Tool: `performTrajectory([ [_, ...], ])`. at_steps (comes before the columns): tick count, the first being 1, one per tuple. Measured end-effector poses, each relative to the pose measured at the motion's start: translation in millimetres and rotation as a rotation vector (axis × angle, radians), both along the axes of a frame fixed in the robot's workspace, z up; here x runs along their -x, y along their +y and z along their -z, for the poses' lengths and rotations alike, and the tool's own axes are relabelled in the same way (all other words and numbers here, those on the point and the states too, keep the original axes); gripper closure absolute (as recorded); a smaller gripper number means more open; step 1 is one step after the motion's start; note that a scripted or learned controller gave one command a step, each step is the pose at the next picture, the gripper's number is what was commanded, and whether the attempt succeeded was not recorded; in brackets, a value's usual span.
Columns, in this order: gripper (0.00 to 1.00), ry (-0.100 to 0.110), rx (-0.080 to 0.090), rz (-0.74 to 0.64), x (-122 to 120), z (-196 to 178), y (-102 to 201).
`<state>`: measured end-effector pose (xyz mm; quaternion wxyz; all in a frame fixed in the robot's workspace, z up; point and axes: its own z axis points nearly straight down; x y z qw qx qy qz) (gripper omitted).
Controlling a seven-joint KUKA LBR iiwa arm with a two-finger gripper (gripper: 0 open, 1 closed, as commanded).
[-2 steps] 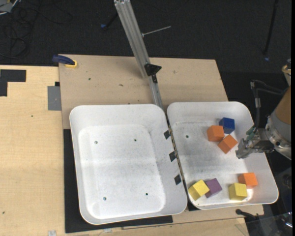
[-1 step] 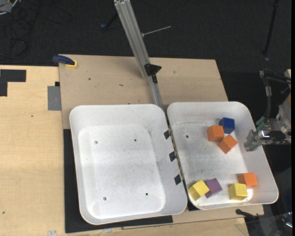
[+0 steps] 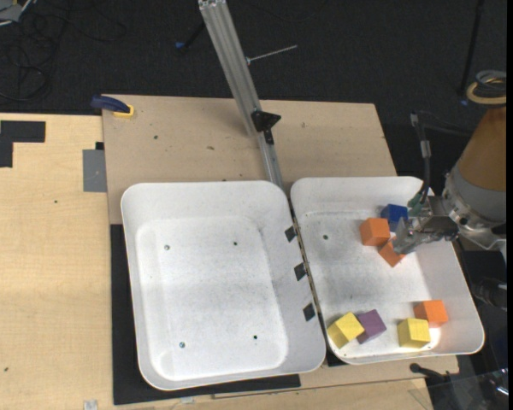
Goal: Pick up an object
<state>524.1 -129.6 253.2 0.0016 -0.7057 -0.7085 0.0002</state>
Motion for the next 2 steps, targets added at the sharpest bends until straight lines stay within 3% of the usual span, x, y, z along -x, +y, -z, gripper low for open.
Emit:
performTrajectory([
  [1,1.00,0.001,0.000,0.001,-14,5,45],
  [2,1.00,-0.001,0.000,-0.001,-45,1,92],
])
